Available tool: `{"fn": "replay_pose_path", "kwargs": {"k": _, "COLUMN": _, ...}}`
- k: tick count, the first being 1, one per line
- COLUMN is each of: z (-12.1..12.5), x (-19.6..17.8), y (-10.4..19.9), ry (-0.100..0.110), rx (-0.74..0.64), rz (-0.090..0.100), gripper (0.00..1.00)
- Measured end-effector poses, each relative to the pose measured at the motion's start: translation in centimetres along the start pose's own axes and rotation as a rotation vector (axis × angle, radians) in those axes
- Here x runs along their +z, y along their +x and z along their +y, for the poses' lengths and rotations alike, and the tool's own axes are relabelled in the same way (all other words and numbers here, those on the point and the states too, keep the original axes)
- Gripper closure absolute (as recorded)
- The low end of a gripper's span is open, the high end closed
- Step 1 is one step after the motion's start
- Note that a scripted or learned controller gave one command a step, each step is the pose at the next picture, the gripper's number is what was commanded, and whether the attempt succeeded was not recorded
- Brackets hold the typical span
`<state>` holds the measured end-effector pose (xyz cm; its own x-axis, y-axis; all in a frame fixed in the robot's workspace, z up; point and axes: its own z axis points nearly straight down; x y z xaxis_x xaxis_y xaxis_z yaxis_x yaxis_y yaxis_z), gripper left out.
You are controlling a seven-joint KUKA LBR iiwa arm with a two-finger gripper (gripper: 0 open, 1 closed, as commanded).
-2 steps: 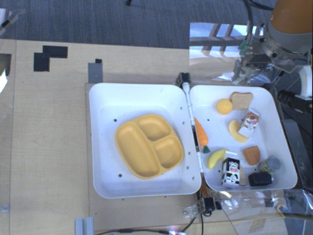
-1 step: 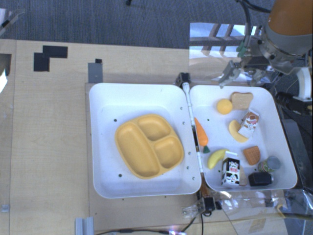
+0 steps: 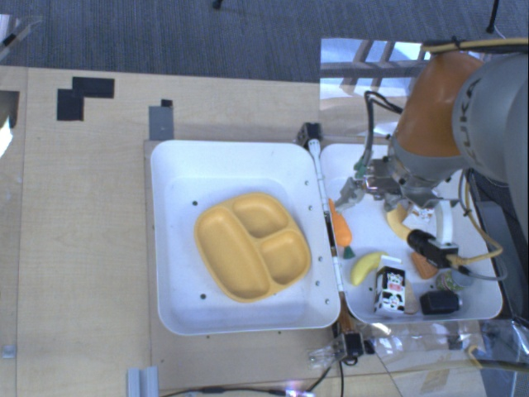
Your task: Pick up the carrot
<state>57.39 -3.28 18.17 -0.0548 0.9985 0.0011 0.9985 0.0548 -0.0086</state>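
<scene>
The gripper (image 3: 357,190) is being held just above the carrot (image 3: 340,227), lined up for grasping. Its fingers are being kept wide, nothing between them.

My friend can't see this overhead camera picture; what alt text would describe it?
A grey-and-orange robot arm's gripper hovers above an orange carrot in the right white bin, beside a yellow lemon. A yellow divided plate sits in the left white bin.

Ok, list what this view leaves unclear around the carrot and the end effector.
- End effector: small and dark against the arm; open or shut cannot be told.
- Right bin: the arm covers its upper part.
- Carrot: lies at the divider; its left edge is hard to separate.
- Items under the wrist: partly hidden, unidentifiable.
</scene>
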Motion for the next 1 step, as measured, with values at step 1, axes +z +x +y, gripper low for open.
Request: {"fn": "replay_pose_path", "kwargs": {"k": 1, "z": -5.17, "x": 5.42, "y": -6.58, "ry": -0.005, "rx": -0.059, "rz": -0.005, "gripper": 0.0}}
